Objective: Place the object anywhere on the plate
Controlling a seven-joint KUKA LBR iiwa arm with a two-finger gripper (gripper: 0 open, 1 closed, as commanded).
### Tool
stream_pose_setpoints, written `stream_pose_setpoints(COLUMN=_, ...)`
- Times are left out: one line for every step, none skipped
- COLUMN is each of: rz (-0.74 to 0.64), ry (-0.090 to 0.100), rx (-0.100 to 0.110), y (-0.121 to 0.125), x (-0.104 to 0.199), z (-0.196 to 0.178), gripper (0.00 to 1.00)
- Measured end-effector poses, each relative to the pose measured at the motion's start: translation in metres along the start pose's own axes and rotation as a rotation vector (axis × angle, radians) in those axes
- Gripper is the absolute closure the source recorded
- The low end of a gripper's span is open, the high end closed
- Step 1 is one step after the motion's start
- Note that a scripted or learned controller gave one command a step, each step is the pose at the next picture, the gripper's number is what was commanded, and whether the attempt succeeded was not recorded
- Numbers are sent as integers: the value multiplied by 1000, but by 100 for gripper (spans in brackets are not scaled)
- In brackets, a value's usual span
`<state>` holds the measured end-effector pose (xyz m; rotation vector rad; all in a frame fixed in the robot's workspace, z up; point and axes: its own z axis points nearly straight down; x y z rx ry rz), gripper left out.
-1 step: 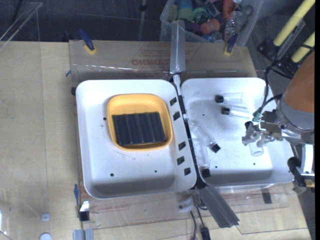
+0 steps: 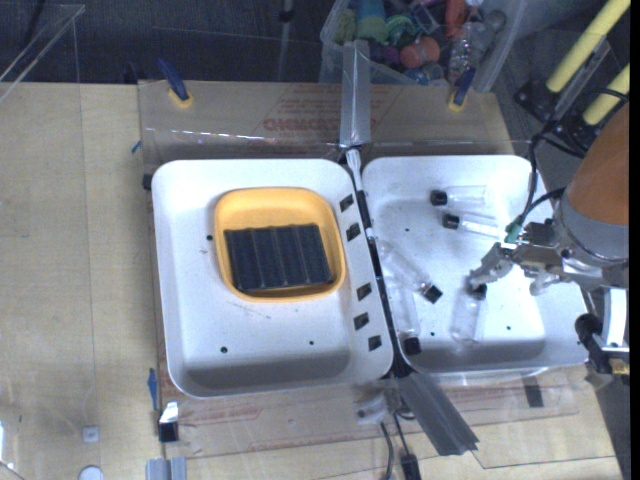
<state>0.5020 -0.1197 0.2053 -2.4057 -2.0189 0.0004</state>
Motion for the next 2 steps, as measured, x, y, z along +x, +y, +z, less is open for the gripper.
stream_pose_setpoints(rz=-142, ry=-2, rx=-3, y=28, x=-55, z=-11, gripper=0)
stream_pose_setpoints(rz=-283, ry=-3, rx=-4, y=47, x=-92, z=-32, gripper=0)
